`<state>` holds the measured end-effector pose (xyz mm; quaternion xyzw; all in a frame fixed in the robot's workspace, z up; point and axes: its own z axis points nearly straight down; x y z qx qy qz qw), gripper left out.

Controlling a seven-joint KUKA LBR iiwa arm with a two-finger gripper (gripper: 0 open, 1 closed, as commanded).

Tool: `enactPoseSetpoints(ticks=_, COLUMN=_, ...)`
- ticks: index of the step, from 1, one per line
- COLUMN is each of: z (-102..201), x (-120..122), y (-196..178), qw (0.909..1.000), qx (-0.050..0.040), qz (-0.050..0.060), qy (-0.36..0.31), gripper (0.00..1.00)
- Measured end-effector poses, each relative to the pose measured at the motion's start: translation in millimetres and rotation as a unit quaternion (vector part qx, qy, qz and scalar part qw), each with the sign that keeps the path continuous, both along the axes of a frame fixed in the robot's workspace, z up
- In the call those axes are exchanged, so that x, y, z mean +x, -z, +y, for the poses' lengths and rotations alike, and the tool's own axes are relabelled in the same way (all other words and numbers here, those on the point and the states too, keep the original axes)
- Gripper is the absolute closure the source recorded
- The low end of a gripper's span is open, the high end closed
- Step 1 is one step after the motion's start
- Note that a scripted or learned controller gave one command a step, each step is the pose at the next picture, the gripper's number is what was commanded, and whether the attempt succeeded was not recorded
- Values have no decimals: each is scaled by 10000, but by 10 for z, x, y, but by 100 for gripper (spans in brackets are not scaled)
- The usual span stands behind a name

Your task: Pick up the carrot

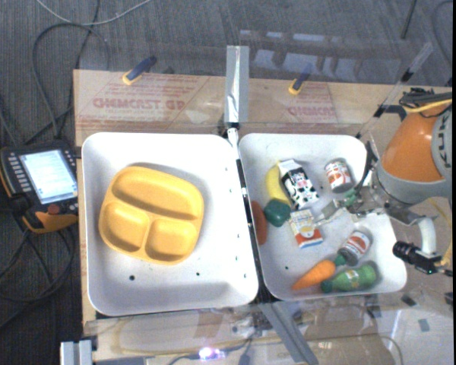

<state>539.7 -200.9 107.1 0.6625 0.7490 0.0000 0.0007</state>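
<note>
The carrot (313, 276) lies near the front edge of the right bin (289, 144), orange, with its thick end pointing right toward a green bottle (353, 278). My gripper (348, 202) hangs over the right middle of that bin, under the orange band of the arm (412, 152). It is above and to the right of the carrot, roughly a hand's width away, between two small cans. Nothing shows held in it.
The right bin also holds a red-topped can (337, 175), another can (355, 245), a cow-print carton (298, 187), a banana (273, 184), a dark green piece (277, 213) and a small orange-white box (308, 233). A yellow divided tray (152, 213) sits in the left bin (99, 280).
</note>
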Motion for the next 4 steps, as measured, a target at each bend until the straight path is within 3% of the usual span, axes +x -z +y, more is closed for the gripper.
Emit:
enactPoseSetpoints(ticks=1, z=410, x=-569, y=-98, qw=9995, qx=14, qz=38, qy=-307, gripper=0)
enactPoseSetpoints(ticks=2, z=716, x=-407, y=66, qw=9950, qx=-122, qz=-245, qy=-964, gripper=0)
enactPoseSetpoints(ticks=3, z=398, x=-558, y=-390, qw=9701, qx=5, qz=22, qy=-2428, gripper=0)
enactPoseSetpoints(ticks=4, z=700, x=-548, y=-1036, qw=8982, qx=13, qz=9, qy=-4395, gripper=0)
